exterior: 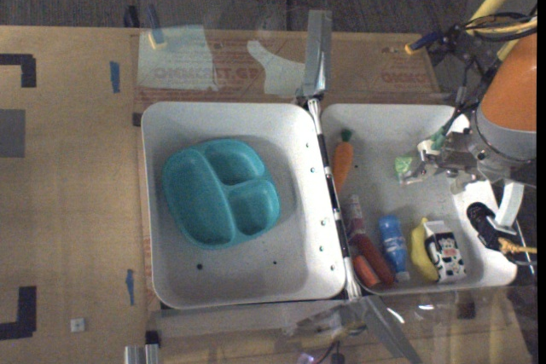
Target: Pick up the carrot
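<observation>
The carrot [342, 162] lies along the left wall of the right bin [375, 119], green top pointing far, tip near, well apart from the gripper [445, 164] at the bin's right side. Whether the fingers are open or closed cannot be told from this view. A sound grasp would likely centre the gripper over the carrot's thick middle, closing across its width while keeping clear of the bin wall. The left bin [171, 268] holds a teal divided plate [220, 192].
</observation>
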